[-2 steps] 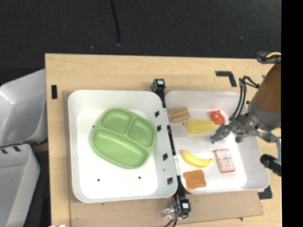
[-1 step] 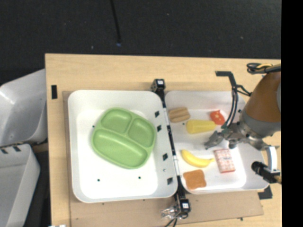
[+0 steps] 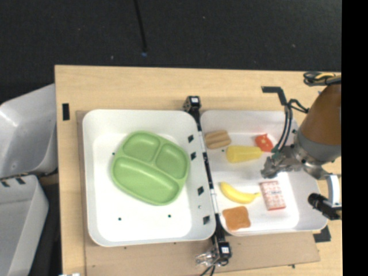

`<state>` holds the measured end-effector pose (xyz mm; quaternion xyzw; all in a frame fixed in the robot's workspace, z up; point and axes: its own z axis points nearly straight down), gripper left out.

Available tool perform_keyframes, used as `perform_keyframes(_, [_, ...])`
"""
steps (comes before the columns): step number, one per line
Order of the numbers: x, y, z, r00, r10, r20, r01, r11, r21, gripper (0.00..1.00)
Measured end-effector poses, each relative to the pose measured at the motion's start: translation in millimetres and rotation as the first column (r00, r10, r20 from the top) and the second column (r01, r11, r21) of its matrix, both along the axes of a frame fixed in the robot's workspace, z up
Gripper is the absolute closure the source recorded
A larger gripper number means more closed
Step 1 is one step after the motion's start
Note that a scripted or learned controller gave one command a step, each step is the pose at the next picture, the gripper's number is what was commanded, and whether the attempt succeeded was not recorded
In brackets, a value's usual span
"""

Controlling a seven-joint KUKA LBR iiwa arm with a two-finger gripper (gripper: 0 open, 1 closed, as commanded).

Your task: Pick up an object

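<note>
Bins side by side on my bench: the left bin (image 3: pixel 98 223) carries a green divided plate (image 3: pixel 150 167), the right bin (image 3: pixel 287 223) a scatter of toy food. From my remote seat I see the arm (image 3: pixel 323 125) reaching in from the right, its gripper (image 3: pixel 275 167) lowered over the middle of the right bin. Whether the claw is apart or together I cannot tell; the wrist hides it from this angle. Just near of the gripper lies a pink and white carton (image 3: pixel 273 195), flat on the bin floor. A banana (image 3: pixel 237 194) lies to its left, and an orange slab (image 3: pixel 236 218) sits by the near wall. Farther off rest a yellow block (image 3: pixel 242 153), a brown bread piece (image 3: pixel 218 138) beside the divider, and a small red piece (image 3: pixel 264 142). Nothing appears lifted.
</note>
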<state>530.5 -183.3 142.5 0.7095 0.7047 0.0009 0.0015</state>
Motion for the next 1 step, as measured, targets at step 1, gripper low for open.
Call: perform_keyframes(1, [9.6,5.1,51.0,1.0,0.01,0.004,-0.01,1.0,-0.001,1.0])
